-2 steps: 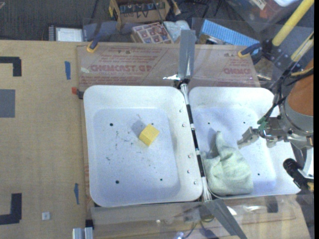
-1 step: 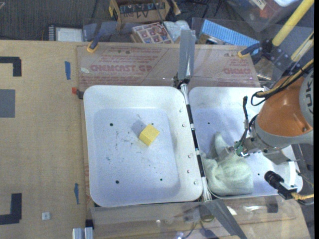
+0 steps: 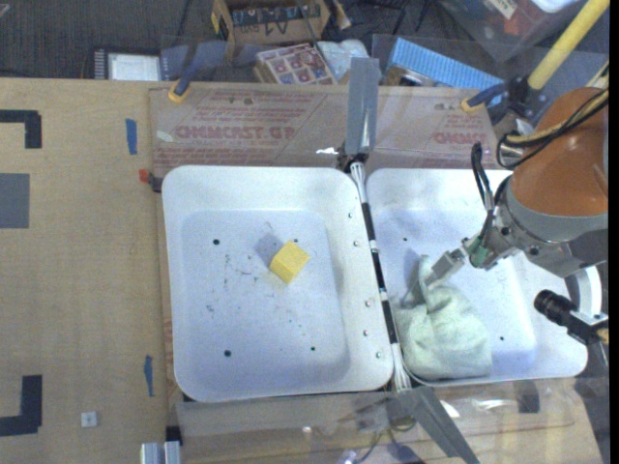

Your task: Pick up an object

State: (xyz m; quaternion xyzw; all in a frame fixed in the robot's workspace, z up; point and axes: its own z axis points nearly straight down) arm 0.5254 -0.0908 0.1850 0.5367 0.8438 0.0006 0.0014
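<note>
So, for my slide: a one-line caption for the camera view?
Tool down at a white cloth in the right bin; yellow block in the left bin.

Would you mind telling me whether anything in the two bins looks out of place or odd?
Mildly: the pale cloth lies crumpled in a heap against the right bin's near-left corner, the gripper at its upper edge. The yellow block sits skewed in the left bin.

Grey arm (image 3: pixel 542 225) with broad orange band (image 3: pixel 571 162) and looping black cables (image 3: pixel 478 177)
</note>
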